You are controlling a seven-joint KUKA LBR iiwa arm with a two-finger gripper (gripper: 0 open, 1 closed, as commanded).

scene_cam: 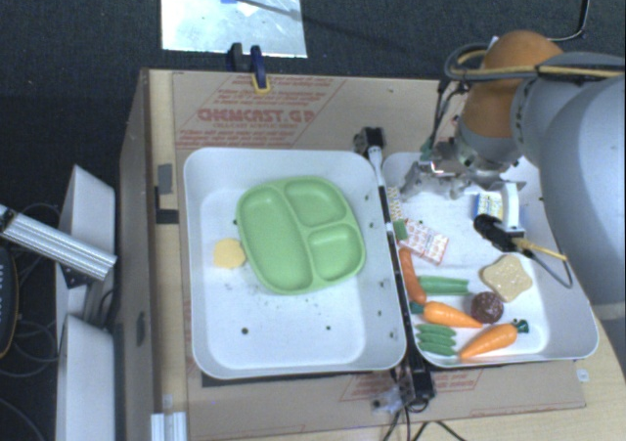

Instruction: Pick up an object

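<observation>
On the table, the left bin (210, 331) holds a green divided plate (299, 234) with a yellow piece (229, 253) just beside it, while the right bin (572, 331) holds carrots (469, 327), green pea pods (442, 285) and a toast slice (507, 277), with the end effector (445, 170) over its far end.

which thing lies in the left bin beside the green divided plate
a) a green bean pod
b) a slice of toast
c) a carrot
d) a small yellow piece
d: a small yellow piece lies on the left bin's floor just off the left edge of the green divided plate; the carrots, toast slice and bean pods all lie in the right bin.
</observation>
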